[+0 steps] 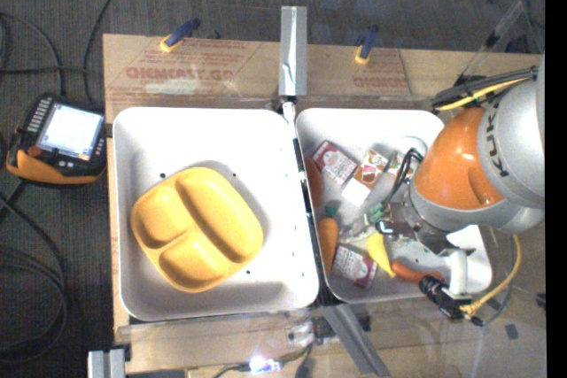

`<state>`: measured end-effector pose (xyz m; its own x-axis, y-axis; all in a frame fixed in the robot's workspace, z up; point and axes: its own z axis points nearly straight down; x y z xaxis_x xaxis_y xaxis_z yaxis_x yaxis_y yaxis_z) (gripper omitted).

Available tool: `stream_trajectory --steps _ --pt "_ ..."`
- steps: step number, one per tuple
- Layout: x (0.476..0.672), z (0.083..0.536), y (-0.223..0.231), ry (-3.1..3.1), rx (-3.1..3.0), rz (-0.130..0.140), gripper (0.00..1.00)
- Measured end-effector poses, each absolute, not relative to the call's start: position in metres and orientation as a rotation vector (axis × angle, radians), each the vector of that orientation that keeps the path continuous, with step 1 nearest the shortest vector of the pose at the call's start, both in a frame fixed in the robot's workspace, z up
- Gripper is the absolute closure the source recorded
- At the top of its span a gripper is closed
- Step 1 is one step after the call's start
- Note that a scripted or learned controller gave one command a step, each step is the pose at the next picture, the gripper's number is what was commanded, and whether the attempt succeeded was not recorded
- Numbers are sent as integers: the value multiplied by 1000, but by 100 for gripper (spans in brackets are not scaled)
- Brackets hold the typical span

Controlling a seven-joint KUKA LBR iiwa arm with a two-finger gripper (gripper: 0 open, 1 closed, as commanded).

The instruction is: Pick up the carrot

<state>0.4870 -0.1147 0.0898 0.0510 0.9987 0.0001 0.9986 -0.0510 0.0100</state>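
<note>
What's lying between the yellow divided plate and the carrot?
In the camera view, bare white floor of the left bin, then the two bins' adjoining walls, separate the yellow plate from the carrot.

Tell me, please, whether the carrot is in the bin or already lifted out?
In the bin: the carrot lies against the right bin's left wall, apart from the arm.

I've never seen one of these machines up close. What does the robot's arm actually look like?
The arm is a thick, rounded limb with smooth grey metallic shells and a broad glossy orange band above the wrist. Dark lettering runs along the grey shell near the band. Thin black cables loop near the wrist, and a yellow cable trails below. The end part looks white with a black piece.
</note>
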Motion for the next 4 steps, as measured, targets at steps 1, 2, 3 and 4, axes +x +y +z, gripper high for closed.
stream_trajectory --steps 1,2,3,4 --pt "488 99 -115 2157 2270 12 100" --pt "547 90 -95 1954 2452 4 100" --pt "563 90 -94 1646 2673 4 100" --pt "612 103 -104 1283 2867 -11 100"
